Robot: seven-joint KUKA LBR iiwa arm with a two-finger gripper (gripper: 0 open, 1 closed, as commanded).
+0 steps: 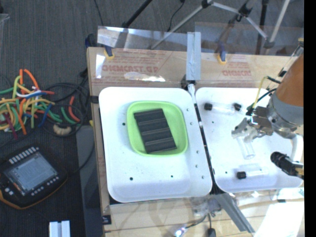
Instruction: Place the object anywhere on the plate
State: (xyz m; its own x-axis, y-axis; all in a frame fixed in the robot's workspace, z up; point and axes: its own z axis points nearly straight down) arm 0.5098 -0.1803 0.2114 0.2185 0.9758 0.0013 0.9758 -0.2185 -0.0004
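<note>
Block [155, 131], dark, ribbed, flat slab, lies on plate [133, 132], green glossy plastic w/ rounded rim, in left bin [116, 181]. Looks placed. My gripper [245, 130] is over right bin [222, 177]; nothing btw fingers, open or not I can't tell, too blurred. Clear tubes w/ black caps below. Best: lift straight, don't nudge.

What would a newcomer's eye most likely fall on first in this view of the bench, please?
Probably the bright green plate in the middle of the left bin, with a dark ridged block lying on it. Next, the gripper of the arm hanging over the right bin, and the tangle of coloured cables on the floor at far left.
</note>
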